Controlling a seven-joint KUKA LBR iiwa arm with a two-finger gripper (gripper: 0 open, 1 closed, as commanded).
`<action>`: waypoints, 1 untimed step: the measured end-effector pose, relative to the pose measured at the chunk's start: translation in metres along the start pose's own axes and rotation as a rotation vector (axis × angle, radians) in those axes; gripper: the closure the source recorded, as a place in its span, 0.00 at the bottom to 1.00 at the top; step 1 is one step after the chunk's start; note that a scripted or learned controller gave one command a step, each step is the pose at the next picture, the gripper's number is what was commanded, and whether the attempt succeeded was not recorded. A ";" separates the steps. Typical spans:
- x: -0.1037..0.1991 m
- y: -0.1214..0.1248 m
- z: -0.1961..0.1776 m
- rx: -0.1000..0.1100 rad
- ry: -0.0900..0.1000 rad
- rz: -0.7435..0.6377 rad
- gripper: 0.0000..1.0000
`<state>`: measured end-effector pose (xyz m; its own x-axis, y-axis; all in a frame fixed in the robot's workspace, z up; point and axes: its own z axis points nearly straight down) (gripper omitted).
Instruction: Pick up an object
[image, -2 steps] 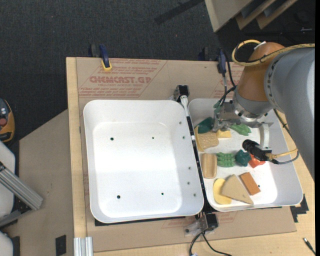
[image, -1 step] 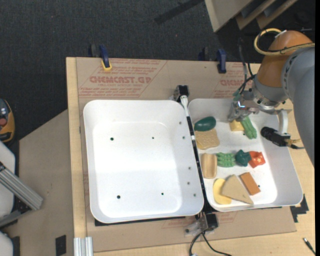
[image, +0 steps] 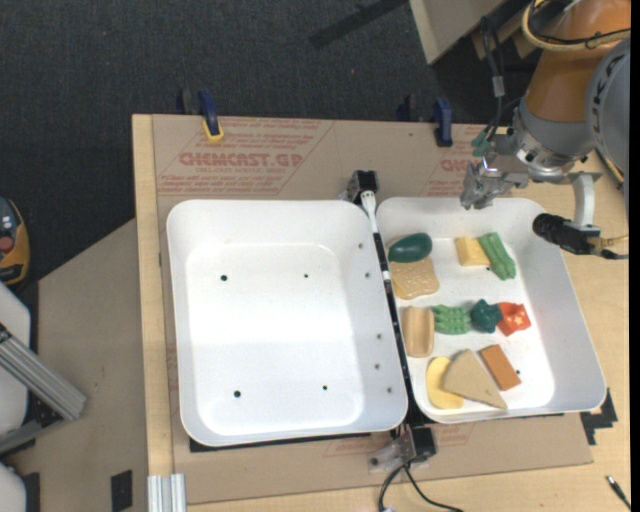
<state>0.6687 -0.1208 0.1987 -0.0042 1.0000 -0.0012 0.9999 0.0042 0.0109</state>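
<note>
The right bin (image: 570, 330) holds several toy foods: a dark green oval (image: 410, 246), a tan cracker (image: 414, 279), a yellow block (image: 471, 251), a green pickle-like piece (image: 497, 255), a bread roll (image: 417, 330), a green bumpy piece (image: 452, 318), a teal piece (image: 485, 316), a red piece (image: 513, 318), a tan wedge (image: 472, 381), an orange block (image: 499, 367) and a yellow round piece (image: 437, 381). My gripper (image: 482, 192) hangs above the bin's far rim, behind the yellow block, with nothing visible between its fingers.
The left bin (image: 200, 300) sits beside the right one, on a cardboard sheet held by blue clamps (image: 210, 115). The arm's grey and orange wrist (image: 565, 100) comes in from the upper right. A black cable connector (image: 560, 232) overhangs the right bin's far right rim.
</note>
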 end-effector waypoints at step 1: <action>0.015 -0.066 0.118 0.019 0.002 0.006 1.00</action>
<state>0.6042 -0.1065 0.0795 0.0017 1.0000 0.0010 1.0000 -0.0016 -0.0083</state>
